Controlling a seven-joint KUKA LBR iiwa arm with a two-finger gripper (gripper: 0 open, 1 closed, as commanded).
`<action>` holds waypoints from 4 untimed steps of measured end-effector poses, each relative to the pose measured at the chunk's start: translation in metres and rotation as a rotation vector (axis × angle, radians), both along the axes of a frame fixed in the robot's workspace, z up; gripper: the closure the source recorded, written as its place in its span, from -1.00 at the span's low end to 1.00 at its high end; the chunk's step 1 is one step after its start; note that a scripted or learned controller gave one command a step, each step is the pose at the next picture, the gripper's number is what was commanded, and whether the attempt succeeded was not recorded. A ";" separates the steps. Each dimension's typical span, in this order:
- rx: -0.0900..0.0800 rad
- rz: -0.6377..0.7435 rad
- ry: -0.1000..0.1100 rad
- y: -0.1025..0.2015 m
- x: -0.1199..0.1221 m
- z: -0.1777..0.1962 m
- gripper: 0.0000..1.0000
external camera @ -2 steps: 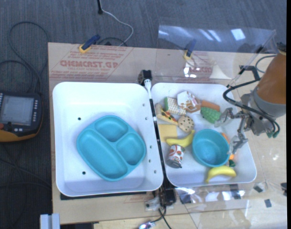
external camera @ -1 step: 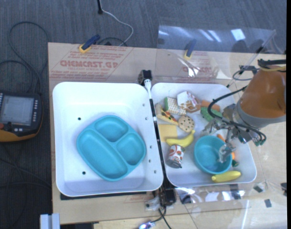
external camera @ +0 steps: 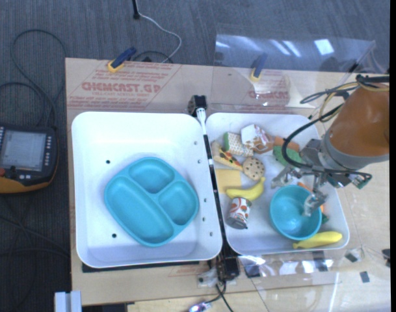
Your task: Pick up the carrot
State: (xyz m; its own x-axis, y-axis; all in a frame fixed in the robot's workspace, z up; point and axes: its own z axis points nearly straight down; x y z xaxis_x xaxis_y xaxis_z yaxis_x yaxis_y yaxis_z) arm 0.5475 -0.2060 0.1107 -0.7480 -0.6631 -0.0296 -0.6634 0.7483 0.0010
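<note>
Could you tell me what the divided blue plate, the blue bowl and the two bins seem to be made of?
The divided blue plate looks like moulded plastic with a matte finish: uniform colour, soft rounded compartment ridges. The blue bowl seems to be the same sort of plastic, slightly glossier, with a faint sheen inside. The two white bins appear to be smooth, thin-walled plastic or possibly enamelled metal; the view cannot settle which.

Bright, even light; glare on plastic sheet (external camera: 295, 47)

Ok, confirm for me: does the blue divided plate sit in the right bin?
No, the blue divided plate lies in the left bin.
</note>
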 end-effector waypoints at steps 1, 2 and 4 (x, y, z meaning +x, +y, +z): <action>-0.013 -0.271 0.019 0.044 0.031 0.003 -1.00; -0.005 -0.234 0.000 -0.009 0.063 -0.014 -1.00; -0.017 -0.269 0.017 -0.017 0.020 0.029 -1.00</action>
State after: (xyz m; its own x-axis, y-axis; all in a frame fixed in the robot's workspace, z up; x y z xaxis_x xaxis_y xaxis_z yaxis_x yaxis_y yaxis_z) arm 0.5679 -0.2230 0.1397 -0.8976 -0.4407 -0.0057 -0.4407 0.8976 -0.0037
